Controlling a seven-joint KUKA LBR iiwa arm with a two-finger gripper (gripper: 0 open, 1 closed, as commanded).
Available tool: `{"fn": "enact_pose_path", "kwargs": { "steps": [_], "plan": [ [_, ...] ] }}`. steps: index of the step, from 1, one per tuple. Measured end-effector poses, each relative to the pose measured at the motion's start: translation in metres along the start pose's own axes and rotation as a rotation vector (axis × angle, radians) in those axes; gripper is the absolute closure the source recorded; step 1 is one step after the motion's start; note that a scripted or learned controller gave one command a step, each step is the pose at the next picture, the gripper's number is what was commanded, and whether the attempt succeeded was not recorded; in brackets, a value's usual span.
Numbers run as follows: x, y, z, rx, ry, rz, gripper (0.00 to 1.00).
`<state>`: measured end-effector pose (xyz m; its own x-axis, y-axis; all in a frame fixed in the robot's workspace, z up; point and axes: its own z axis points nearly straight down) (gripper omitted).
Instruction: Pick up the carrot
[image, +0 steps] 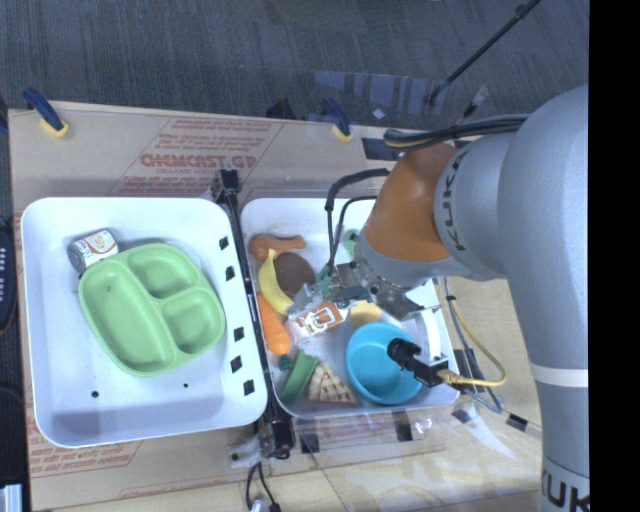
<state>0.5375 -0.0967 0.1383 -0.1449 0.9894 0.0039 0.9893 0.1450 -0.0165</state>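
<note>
Against right bin's left wall: carrot (273, 327), long axis running top-bottom of view; gripper (335, 290) state unclear.

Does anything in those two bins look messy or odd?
Nothing looks broken or spilled. The right bin is just crowded: the carrot lies squeezed against its left wall beside the banana. The green plate sits tidily in the left bin.
</note>
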Motion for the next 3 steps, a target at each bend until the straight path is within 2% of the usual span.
{"fn": "enact_pose_path", "kwargs": {
  "steps": [1, 2, 3],
  "plan": [
    [-0.015, 0.119, 0.046, -0.008, -0.006, -0.234, 0.00],
    [-0.014, 0.117, 0.036, 0.010, -0.001, -0.245, 1.00],
    [0.052, 0.128, -0.059, -0.016, -0.003, 0.199, 1.00]
  ]
}}
